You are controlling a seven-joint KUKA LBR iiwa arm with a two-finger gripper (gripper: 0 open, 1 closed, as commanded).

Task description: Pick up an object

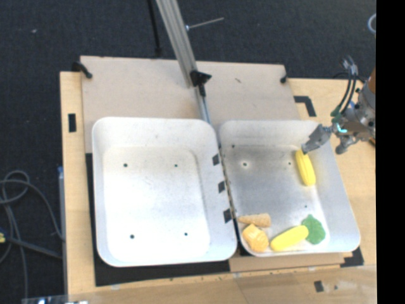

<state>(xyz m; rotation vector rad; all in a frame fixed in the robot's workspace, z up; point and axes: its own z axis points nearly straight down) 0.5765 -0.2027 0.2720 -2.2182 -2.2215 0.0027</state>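
Looking down on the surface point(266, 87), we see two shallow white bins side by side. The left bin point(107, 189) shows only dark specks and scuffing on its floor. The right bin point(278, 176) carries all the objects.

Along the right bin's near edge lie four things. A tan, crumbly-looking piece point(254, 220) sits just beside the dividing wall, and an orange lump point(255, 237) lies just below it, close enough that we cannot tell whether they touch. To the right of the lump a yellow oblong piece point(289, 237) lies tilted, its right end touching a green leafy-looking object point(314, 228) at the near right corner. Well apart from that group, a second yellow piece, like a small ear of corn point(305, 167), lies roughly lengthwise toward the far right side of the bin.

At the right edge of the view we see the arm's wrist, with cables looping above it. The gripper point(327, 139) hangs over the far right rim of the right bin. One grey finger point(314, 139) slants down-left, its tip just above the far end of the corn-like piece; whether it touches we cannot tell. The jaws stand apart, and nothing is visible between them.

A slanted aluminium post point(177, 33) rises from the far side of the surface, between the bins.
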